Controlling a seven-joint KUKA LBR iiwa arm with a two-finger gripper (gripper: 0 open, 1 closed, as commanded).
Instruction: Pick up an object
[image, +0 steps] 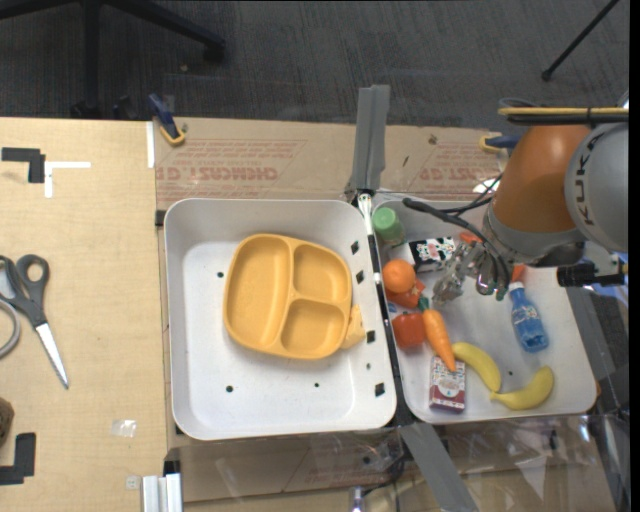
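The right bin (570, 400) holds several small items: an orange fruit (398, 277), a red tomato-like piece (408, 329), a carrot (437, 338), two bananas (478, 364) (527, 390), a small red and white packet (448, 386), a blue and white bottle (526, 320), a green-capped item (386, 225) and a black and white card (434, 250). My gripper (466, 275) hangs low in the upper middle of this bin, right of the orange fruit and left of the bottle. Nothing shows between its metal fingers.
The left bin (190, 330) holds a yellow three-part plate (288, 296). Scissors (35, 310) lie on the wooden bench at far left. A grey divider post (370, 140) stands behind the two bins. Cardboard lies under them.
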